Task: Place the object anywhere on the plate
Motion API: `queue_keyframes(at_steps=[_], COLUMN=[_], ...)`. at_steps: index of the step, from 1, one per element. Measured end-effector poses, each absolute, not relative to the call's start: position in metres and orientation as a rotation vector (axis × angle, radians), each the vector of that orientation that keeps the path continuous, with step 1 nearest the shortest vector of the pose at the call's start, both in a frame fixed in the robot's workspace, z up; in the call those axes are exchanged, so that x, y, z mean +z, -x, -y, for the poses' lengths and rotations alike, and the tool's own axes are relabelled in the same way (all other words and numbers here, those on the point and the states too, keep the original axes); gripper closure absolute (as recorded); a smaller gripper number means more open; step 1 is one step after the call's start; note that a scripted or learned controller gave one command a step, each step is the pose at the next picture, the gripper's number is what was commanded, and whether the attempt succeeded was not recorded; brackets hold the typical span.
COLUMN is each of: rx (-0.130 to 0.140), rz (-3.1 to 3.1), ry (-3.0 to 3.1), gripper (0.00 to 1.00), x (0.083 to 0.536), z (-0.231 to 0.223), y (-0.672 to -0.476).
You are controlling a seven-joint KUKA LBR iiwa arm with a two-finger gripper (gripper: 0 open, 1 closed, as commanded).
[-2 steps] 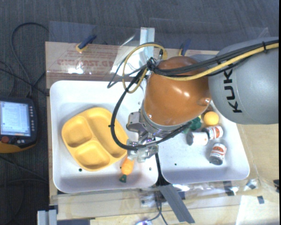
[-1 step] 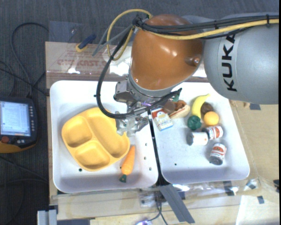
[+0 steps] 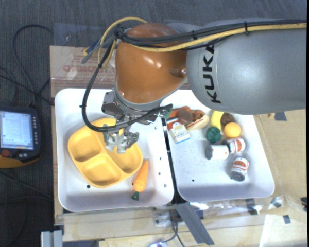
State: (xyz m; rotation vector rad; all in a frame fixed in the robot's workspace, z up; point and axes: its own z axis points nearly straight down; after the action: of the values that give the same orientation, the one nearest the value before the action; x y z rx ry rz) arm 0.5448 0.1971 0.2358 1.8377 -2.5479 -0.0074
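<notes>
Claw [image 3: 121,140] position: low over the yellow plate [image 3: 87,145], left of frame centre, above the plate's upper right compartment. Opening of the claw: cannot be told from this slanted view; nothing visibly held.

Task object, by judgement: the toy carrot [image 3: 140,176], lying in the left bin [image 3: 67,107] at the lower right of the plate, off the plate, leafy end toward the bottom of the frame. Whether touching the rim or just beside it: cannot be told.

Step in hand, by judgement: acquisition of the object, placement not yet done.

Procedure:
- Lift clear of the plate rim before travelling toward the lower right.
- Align the grasp across the carrot's width, not along its length.
- Grip near the thick middle; avoid the narrow green end.
- Release low over any compartment to limit rolling.

Materials and shapes:
- Plate: smooth glossy plastic, three shallow compartments, raised dividers, rounded outline.
- Carrot: tapered, rounded, smooth orange body; likely to roll or slip.
- Bins: white, shallow, hard, sloped walls.
- Right bin [image 3: 206,184]: small mixed items, among them a green ball [image 3: 213,134], well apart from the plate.
</notes>
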Motion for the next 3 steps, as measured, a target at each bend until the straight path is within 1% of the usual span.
queue_keyframes(at_steps=[1, 2, 3], rx=[0.001, -0.012, -0.009], rz=[2.081, 2.019, 1.647], ry=[-2.365, -2.405, -2.676], gripper=[1.00, 1.00, 1.00], x=[0.366, 0.312, 0.276], z=[-0.173, -0.228, -0.234], y=[-0.548, -0.496, -0.529])
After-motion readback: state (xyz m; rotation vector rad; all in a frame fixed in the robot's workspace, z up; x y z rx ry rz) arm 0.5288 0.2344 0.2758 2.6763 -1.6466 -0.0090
